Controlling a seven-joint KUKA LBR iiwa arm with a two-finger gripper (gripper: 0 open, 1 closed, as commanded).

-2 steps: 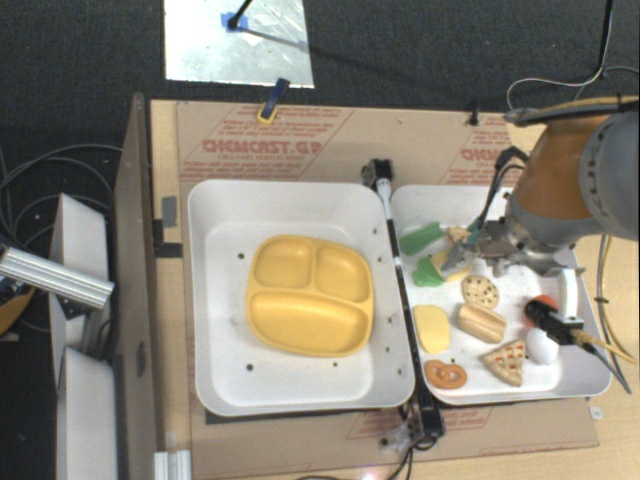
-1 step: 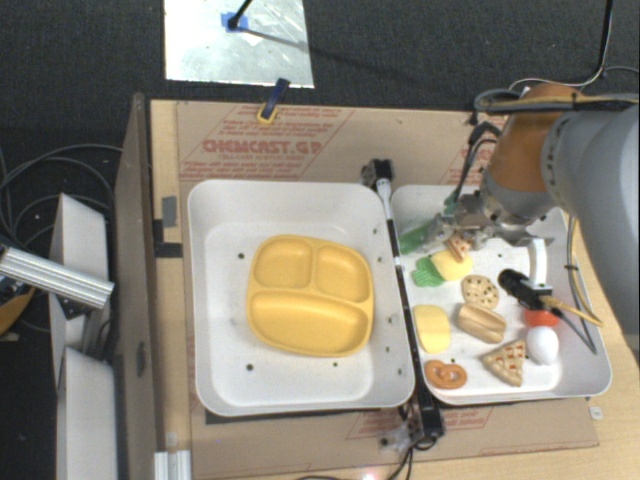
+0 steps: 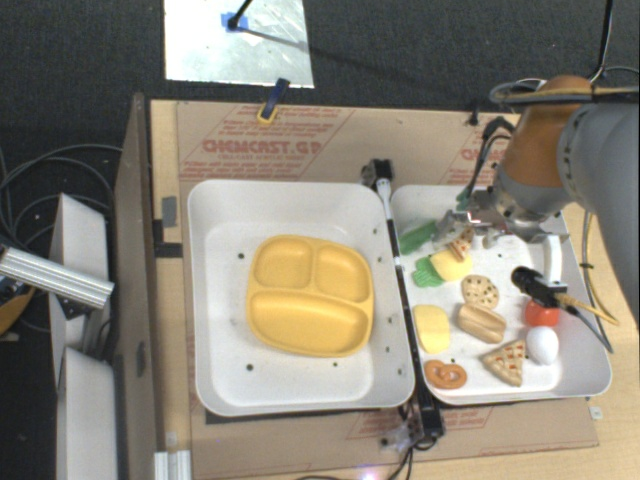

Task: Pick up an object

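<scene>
Reaching into the right bin (image 3: pixel 598 368) for a toy food piece.
Low over the far left corner of that bin, the pincer (image 3: pixel 468 220) hangs beside a green piece (image 3: pixel 418 235) and a yellow piece (image 3: pixel 452 264); whether it is open I cannot tell. Next, judging by this: close on one piece, then lift straight up.

Two white bins: left bin (image 3: pixel 215 298), right bin (image 3: pixel 590 373). One yellow tray (image 3: pixel 310 295), left of the pincer (image 3: pixel 468 220). Below the pincer: one cookie (image 3: pixel 480 291), one hot dog (image 3: pixel 482 322), one pretzel (image 3: pixel 445 373), one pizza slice (image 3: pixel 506 362), one egg (image 3: pixel 542 345), one tomato (image 3: pixel 542 315).
</scene>
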